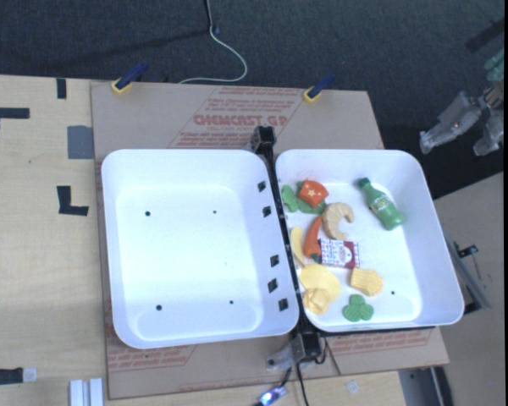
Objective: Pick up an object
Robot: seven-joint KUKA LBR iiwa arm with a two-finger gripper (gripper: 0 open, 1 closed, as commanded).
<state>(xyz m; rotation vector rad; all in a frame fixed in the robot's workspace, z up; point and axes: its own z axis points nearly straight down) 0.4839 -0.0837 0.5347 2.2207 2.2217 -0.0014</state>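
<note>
Nearest the lens, the left bin (186,252) is sitting bare and white, with the cardboard sheet (229,117) showing beyond it. On that cardboard red printing is running across; I am reading it as something like "CHEMCAST", though the letters are too blurred for me to be sure.

Moving rightward, the right bin (423,227) is holding everything I could pick up, heaped against the divider: a tomato (312,192), a carrot (312,233), a tan croissant-like piece (339,216), a red and white packet (336,252) whose label is too small to read, yellow chips (320,288), and a green broccoli floret (357,309). Standing a little apart is the green bottle (380,203).

Farthest right, my gripper (457,125) is hanging outside the bin, well apart from the pile; I cannot tell how it is set.

I am judging the heap risky: pieces are touching and overlapping, so coming down there could catch two things or pinch an edge that slips. The bottle, lying tilted, looks likely to roll away. Anything beside the divider is leaving little room on that side.
</note>
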